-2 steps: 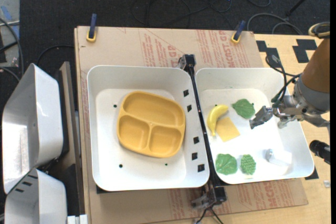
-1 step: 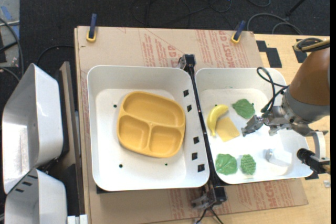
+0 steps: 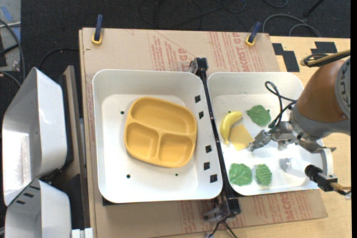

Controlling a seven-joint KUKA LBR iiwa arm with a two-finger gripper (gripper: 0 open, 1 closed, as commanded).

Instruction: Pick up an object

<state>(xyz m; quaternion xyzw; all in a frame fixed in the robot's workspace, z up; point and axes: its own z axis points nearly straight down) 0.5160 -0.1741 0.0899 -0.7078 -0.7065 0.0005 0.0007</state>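
Banana (image 3: 229, 121) lies in the right bin (image 3: 245, 82), at 9 o'clock of its floor, touching a yellow wedge (image 3: 240, 136) just below. Green leaf (image 3: 259, 115) at 12. Two green pieces (image 3: 241, 173) (image 3: 263, 175) at 6, side by side. Gripper (image 3: 261, 140) sits low just beside the wedge; cannot tell how the fingers stand. Left bin (image 3: 106, 86) carries a yellow divided tray (image 3: 160, 131). Both bins on the desk (image 3: 167, 47).
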